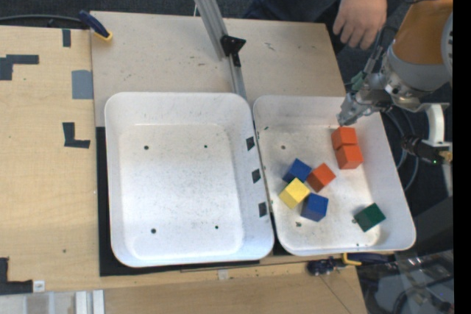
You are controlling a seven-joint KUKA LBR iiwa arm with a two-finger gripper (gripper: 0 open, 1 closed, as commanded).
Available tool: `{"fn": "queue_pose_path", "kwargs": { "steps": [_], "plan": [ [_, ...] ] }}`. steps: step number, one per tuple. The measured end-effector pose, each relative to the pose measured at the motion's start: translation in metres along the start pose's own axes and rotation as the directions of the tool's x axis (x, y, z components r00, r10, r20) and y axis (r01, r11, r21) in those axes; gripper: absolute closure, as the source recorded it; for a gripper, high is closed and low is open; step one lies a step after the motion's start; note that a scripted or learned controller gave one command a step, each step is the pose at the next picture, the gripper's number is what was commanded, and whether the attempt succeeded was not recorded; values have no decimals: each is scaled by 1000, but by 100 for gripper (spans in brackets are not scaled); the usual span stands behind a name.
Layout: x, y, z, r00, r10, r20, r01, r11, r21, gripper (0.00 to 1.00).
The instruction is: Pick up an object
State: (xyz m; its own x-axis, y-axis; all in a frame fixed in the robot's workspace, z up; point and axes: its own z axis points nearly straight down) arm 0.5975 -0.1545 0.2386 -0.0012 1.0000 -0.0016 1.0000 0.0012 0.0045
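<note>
The right bin (280, 121) holds several small blocks. An orange block pair (346, 146) lies near its far right side. A blue block (298, 170), a smaller orange block (321, 176), a yellow block (294, 193) and a dark blue block (315, 207) cluster in the middle. A green block (369, 217) sits near the front right corner. My gripper (352, 112) hangs just above and behind the orange pair, at the bin's far right. Nothing shows between its fingers.
The left bin (176, 180) sits beside the right one. A slanted metal pole (210, 7) crosses the bench behind the bins. A person's hand (362, 11) hangs over the bench's far right corner, close to my arm.
</note>
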Motion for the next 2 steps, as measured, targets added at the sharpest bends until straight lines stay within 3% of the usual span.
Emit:
{"fn": "queue_pose_path", "kwargs": {
  "steps": [1,2],
  "plan": [
    [0,1,-38,1000,0,-1,0,1000,1,100],
    [50,5,-19,1000,-4,-3,4,1000,7,100]
  ]
}}
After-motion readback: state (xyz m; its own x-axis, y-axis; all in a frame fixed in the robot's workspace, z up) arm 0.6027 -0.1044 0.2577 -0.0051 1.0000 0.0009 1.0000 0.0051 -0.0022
